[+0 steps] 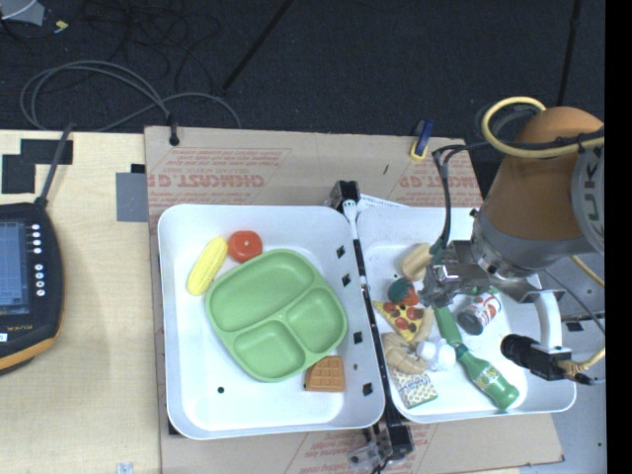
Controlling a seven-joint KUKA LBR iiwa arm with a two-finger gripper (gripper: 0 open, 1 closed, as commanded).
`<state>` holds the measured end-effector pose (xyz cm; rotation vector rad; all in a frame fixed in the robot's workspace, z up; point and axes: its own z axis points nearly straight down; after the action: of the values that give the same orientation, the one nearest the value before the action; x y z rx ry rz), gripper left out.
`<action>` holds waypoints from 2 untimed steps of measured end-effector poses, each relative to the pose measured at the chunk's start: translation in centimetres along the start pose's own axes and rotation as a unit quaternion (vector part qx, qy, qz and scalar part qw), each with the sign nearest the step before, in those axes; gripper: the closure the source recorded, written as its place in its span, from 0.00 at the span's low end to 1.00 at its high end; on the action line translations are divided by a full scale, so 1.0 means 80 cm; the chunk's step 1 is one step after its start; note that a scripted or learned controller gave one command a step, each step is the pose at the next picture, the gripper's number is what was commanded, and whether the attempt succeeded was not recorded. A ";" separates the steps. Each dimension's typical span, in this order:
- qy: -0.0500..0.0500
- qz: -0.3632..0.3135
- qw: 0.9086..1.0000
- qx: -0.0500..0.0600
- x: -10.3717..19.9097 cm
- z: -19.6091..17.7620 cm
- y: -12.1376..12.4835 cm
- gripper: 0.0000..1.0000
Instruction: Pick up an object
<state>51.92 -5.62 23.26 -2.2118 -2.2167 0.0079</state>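
1. White plastic: the left bin holds a green plate, with a corn cob and a tomato on its far-left side and a waffle at its near edge; bare floor lies along the near-left rim.
2. Right bin: crowded left half, with pizza slice, can and green bottle.
3. Gripper: low over this clutter; whether its fingers are parted or closed cannot be told.

Divided plate in left bin, bottle in right bin
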 end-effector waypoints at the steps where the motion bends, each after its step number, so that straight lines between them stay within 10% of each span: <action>1: -0.001 0.001 1.000 -0.007 0.012 -0.095 -0.056 1.00; 2: -0.001 -0.002 1.000 -0.008 0.104 -0.181 -0.055 1.00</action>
<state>47.69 2.66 37.85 -2.2157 -2.2304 -0.0068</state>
